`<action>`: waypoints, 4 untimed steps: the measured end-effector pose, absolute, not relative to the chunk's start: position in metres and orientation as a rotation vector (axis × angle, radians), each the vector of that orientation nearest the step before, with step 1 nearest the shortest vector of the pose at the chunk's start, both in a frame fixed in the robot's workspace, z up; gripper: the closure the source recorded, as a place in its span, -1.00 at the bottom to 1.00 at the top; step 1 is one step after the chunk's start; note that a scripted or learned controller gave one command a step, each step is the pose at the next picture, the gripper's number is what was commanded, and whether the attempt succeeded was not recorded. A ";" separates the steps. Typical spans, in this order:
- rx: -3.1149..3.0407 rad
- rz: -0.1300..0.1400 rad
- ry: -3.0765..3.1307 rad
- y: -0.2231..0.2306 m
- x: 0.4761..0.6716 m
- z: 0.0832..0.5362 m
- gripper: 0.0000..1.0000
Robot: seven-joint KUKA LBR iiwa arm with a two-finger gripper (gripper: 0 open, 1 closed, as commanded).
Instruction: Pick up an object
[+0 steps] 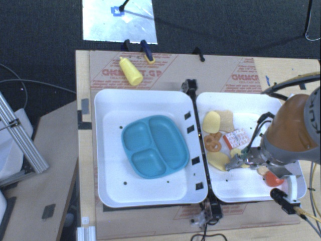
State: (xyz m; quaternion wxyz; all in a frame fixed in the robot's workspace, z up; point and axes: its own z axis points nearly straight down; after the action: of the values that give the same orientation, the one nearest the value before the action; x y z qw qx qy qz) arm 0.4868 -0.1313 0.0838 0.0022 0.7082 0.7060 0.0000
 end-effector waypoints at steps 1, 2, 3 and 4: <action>2.206 0.009 2.229 -0.086 0.572 0.086 -1.00; 2.230 -0.004 2.218 -0.154 0.499 0.084 -1.00; 2.214 0.002 2.232 -0.089 0.486 0.084 -1.00; 2.216 0.004 2.220 -0.093 0.488 0.095 1.00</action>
State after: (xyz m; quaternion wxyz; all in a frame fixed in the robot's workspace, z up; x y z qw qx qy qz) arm 0.4881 -0.0931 0.0954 0.0024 0.7064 0.7079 0.0012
